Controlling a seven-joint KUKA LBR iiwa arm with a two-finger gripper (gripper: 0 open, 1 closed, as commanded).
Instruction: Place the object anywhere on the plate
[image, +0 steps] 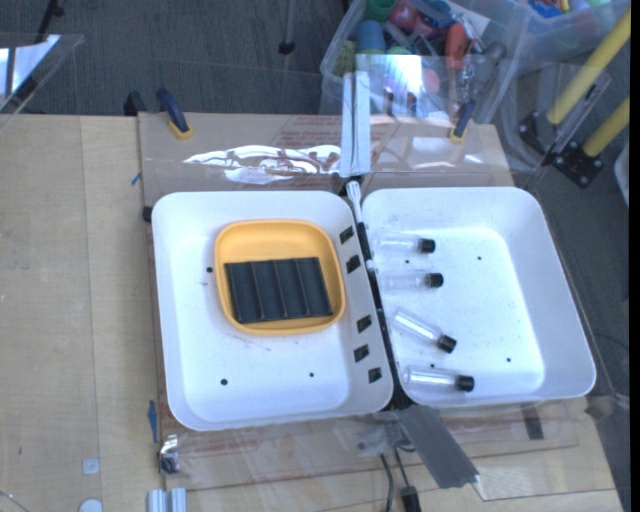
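A yellow square plate (229, 247) rests in the left white bin (190, 380). A dark grey ribbed block (277, 288) lies flat on the plate, covering most of its middle. In the right white bin (520, 330) lie several clear tubes with black caps along the left side: one tube (410, 245) at the top, a second tube (412, 281) below it, a third tube (424, 331) tilted lower down.
A further capped tube (440, 379) lies near the right bin's front edge. Black clips (362, 322) line the seam between the bins. A clear box of assorted items (430, 50) stands behind the bench. Bare wooden bench (60, 300) stretches to the left.
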